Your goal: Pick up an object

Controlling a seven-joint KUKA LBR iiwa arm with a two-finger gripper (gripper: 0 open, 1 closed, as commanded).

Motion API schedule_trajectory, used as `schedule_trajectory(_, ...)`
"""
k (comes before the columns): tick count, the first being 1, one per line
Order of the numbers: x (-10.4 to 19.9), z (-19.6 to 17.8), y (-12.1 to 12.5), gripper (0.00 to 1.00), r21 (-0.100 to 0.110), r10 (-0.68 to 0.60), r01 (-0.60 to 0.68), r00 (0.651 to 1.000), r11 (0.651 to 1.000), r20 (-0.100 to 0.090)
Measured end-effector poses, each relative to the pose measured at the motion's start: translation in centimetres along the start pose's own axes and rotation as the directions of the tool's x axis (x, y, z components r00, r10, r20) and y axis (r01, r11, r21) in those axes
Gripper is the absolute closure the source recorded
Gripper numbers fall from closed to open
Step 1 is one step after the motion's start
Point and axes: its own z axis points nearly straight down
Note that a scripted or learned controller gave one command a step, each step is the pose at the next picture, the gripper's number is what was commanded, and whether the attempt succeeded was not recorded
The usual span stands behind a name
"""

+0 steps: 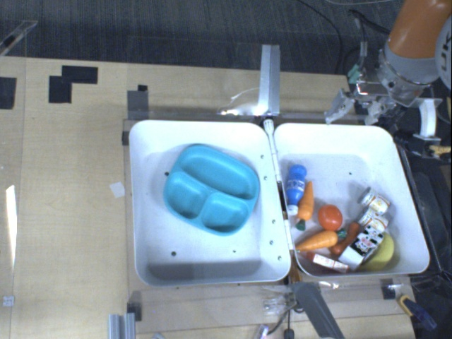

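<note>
Nearest the lens, along the right bin's (402,168) front wall, toy food lies heaped: a long carrot (317,241) with a smooth plastic sheen, a small flat packet (330,263) with a red end, a black-and-white carton (365,241) and a yellow-green rounded fruit (382,254) wedged into the corner. Just behind them sit a glossy red tomato (330,217), a second, shorter carrot (306,201) standing nearly on end, and a blue bottle (295,183) with a white label, lying close to the divider. Two small cylindrical cans (374,214) with pale printed wrappers lean together near the right wall. All these pieces touch or overlap their neighbours.

Left bin (141,189) is a shallow white tray with rounded corners, holding a matte blue plate (210,188) moulded into three compartments, tilted a little on the floor of the tray.

Gripper (360,103) hangs above the far rim of the right bin, well apart from the heap, below the orange band (418,20) and grey wrist. Its metal fingers (340,108) look spread, with nothing between them.
</note>
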Motion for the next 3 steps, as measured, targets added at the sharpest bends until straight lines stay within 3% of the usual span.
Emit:
schedule_trajectory(1, 1.4, 13.3, 1.1, 0.0, -0.001, -0.202, 0.202, 0.979, 0.979, 0.0)
schedule_trajectory(2, 1.2, 17.7, -5.1, 0.0, -0.008, -0.513, 0.513, 0.859, 0.859, 0.004)
schedule_trajectory(3, 1.3, 16.5, -4.8, 1.0, -0.016, -0.513, 0.513, 0.858, 0.858, 0.009)
